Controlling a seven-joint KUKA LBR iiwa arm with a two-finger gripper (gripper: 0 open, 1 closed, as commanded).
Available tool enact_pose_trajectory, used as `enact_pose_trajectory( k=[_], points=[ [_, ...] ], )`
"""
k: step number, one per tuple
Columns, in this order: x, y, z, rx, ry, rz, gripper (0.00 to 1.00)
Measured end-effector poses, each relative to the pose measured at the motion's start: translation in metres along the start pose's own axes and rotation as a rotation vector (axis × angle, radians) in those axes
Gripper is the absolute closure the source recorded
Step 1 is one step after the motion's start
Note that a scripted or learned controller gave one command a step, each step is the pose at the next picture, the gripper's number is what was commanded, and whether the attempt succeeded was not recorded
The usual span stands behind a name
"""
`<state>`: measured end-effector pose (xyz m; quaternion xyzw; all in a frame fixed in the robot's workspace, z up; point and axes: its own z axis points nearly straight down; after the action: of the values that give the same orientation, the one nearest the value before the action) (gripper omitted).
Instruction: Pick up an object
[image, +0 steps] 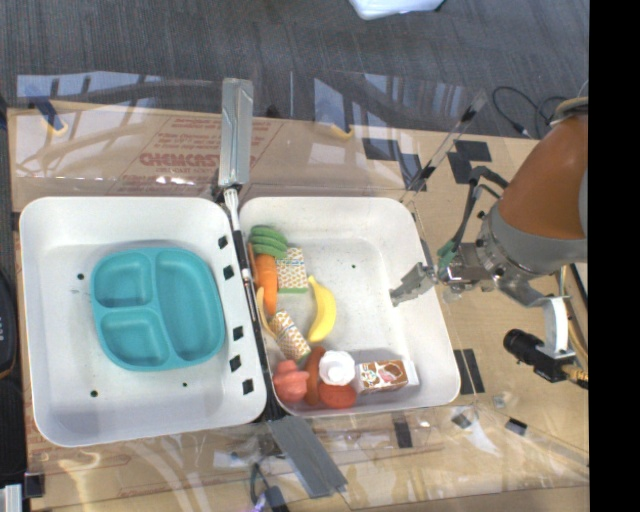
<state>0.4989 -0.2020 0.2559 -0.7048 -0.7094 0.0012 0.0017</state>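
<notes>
- Since any object will do for this task, the pile crowded along the left wall and front of the right bin (425, 260) is where the choice lies; the left bin (40, 300) bears a teal divided tray (157, 305) lying flat on its floor, which looks rigid but too broad and low to pinch except at its rim.
- Moving right into the pile: a green piece (267, 239) at the back, an orange carrot (265, 272) beneath it, and a small printed box (291, 268) just beside; these touch one another, so a clean pinch there looks awkward.
- Next is the yellow banana (322, 309), curved, probably light hollow plastic, stiff and somewhat slick; it lies most apart from its neighbours, and I would judge a grip across its middle the safest.
- At the front, red rounded pieces (292, 385) and a small carton (384, 376) sit touching; the carton's flat sides should hold well, though the bin wall crowds it.
- Rightmost, the end effector (410, 288) hangs over the right bin's right side, well apart from the pile, holding nothing; its fingers are too small and blurred to tell whether they are spread or pressed together.
</notes>
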Motion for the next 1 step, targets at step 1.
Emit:
enact_pose_trajectory(
  k=[1],
  points=[
    [0.0473, 0.0105, 0.1277, 0.004, 0.001, -0.017, 0.0]
  ],
)
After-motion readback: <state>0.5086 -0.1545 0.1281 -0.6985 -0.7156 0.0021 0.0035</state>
